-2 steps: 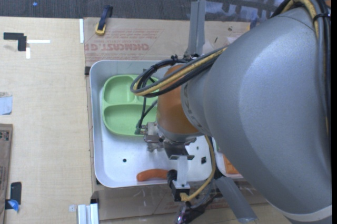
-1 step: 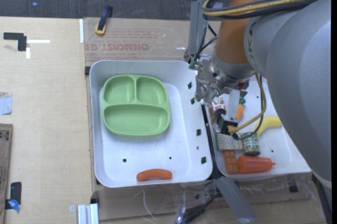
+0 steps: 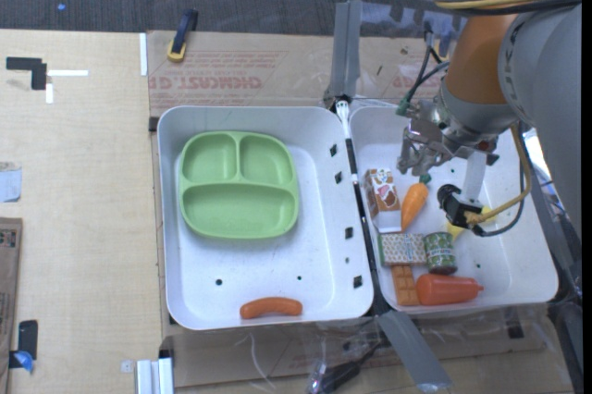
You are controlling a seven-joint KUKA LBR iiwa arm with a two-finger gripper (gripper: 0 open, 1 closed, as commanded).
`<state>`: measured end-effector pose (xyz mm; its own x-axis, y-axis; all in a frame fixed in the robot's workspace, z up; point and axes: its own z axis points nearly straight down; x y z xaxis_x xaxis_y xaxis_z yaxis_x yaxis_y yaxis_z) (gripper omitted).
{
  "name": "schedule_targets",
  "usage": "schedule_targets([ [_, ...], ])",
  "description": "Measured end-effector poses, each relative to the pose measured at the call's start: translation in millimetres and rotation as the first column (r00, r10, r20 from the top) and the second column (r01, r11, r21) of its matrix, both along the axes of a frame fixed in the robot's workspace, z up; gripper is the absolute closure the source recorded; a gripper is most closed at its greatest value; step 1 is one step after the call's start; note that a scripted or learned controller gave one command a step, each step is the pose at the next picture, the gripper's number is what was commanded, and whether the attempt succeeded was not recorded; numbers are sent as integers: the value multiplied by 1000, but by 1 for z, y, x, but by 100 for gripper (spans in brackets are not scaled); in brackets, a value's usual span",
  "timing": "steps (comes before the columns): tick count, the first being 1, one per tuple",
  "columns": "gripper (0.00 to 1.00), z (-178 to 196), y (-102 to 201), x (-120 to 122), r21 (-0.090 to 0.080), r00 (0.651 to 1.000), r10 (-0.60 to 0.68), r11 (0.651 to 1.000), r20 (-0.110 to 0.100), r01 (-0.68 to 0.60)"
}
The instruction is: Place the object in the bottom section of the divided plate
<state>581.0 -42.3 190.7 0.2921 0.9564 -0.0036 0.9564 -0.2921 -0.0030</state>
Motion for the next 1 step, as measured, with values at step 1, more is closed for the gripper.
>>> schedule_targets([
  [1, 100, -48, -52, 2, 1, 996, -93, 996, -1, 93],
])
